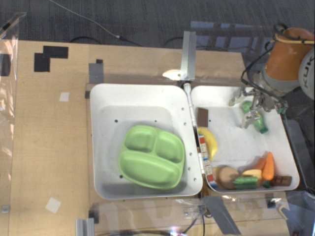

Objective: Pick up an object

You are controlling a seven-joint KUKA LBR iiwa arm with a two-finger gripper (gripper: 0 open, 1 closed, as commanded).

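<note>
Green toy pieces (254,116) sit right at the gripper (254,113) in the far right part of the right bin (231,132), and you can see one at the fingertips, though you cannot tell whether it is truly clamped or merely touched. Along the divider lie a brown block (202,116) and a banana (209,142). At the near edge you have a carrot (267,165), a round brown piece (226,175) and a green bar (245,182), while the left bin (103,132) carries a green divided plate (152,156).
</note>
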